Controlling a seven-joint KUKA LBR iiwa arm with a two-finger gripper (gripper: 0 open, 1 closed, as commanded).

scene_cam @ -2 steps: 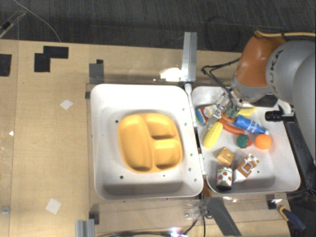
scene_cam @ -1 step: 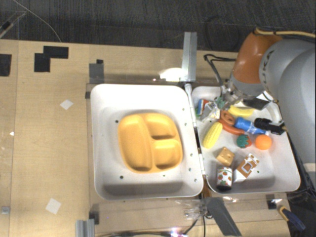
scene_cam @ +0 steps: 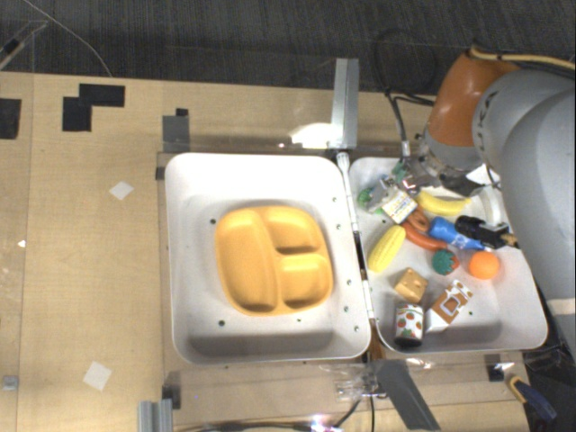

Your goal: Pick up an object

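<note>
Reaching in from the right, the gripper (scene_cam: 402, 180) hangs low over the far left part of the right bin (scene_cam: 531, 318); whether the claw is spread or closed I cannot tell. A banana (scene_cam: 444, 203) lies just right of it, a corn cob (scene_cam: 386, 247) just nearer. A yellow tray (scene_cam: 273, 259) sits in the left bin (scene_cam: 193, 250).

we see two white bins side by side. the left bin (scene_cam: 180, 241) holds a yellow divided tray (scene_cam: 270, 259). the right bin (scene_cam: 517, 318) is crowded: a corn cob (scene_cam: 386, 248), a banana (scene_cam: 443, 203), a blue piece (scene_cam: 447, 232), an orange ball (scene_cam: 484, 265), a green ball (scene_cam: 444, 262), a tan block (scene_cam: 410, 285) and a small can (scene_cam: 409, 324). the arm (scene_cam: 531, 142) reaches in from the right, its gripper (scene_cam: 402, 192) low over the bin's far end.
</note>
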